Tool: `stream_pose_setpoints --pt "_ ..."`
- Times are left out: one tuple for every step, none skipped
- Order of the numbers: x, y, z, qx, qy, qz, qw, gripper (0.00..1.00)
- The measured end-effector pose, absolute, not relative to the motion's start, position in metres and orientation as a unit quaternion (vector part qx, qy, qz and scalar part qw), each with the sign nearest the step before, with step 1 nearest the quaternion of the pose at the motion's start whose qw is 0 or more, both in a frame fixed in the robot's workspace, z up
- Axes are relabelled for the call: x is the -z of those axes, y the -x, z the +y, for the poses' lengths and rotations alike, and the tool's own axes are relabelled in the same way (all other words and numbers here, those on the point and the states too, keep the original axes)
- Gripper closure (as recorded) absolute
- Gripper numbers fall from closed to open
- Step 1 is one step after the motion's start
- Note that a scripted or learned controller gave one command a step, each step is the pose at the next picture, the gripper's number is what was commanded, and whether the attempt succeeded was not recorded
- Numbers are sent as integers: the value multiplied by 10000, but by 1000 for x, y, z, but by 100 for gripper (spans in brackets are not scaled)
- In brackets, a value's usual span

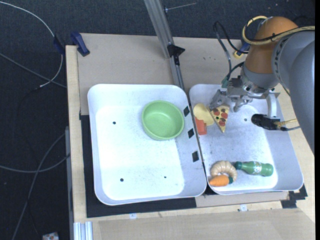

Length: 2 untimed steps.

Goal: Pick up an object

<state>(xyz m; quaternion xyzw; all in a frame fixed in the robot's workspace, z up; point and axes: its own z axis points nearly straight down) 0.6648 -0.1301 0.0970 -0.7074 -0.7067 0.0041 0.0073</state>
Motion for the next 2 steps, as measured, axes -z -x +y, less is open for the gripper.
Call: stream_pose_setpoints --pt "-115 -668 -130 -6 7076 -7066 39 100" --pt "-161 -669 -127 22 7069 -7073 -19 100"
